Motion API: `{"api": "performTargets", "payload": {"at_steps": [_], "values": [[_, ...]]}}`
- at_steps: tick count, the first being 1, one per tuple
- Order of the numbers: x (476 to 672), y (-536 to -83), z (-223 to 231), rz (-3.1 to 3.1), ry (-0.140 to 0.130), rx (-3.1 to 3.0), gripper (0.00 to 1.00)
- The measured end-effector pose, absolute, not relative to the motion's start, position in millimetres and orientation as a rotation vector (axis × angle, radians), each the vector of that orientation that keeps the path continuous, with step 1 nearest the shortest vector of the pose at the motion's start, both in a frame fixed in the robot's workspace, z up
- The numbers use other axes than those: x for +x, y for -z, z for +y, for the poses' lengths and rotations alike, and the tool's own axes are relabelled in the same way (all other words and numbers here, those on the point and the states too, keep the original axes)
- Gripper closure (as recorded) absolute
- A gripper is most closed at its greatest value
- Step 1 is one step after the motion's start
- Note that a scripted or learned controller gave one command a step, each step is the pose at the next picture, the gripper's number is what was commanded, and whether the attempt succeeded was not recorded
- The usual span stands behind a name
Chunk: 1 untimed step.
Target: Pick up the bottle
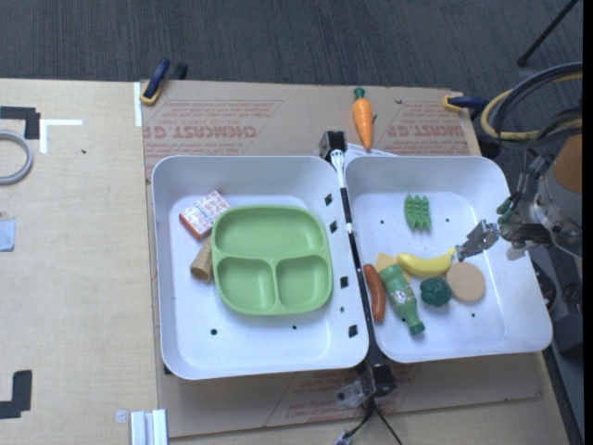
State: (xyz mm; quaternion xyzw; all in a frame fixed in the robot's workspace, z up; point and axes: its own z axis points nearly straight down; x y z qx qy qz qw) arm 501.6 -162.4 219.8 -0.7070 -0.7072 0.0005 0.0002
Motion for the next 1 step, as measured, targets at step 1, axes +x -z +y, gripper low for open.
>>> {"api": "performTargets", "payload": {"at_steps": [1], "values": [[502.1,-229.3,-162.7,-2.222,-0.002,-2.222,1.0]]}}
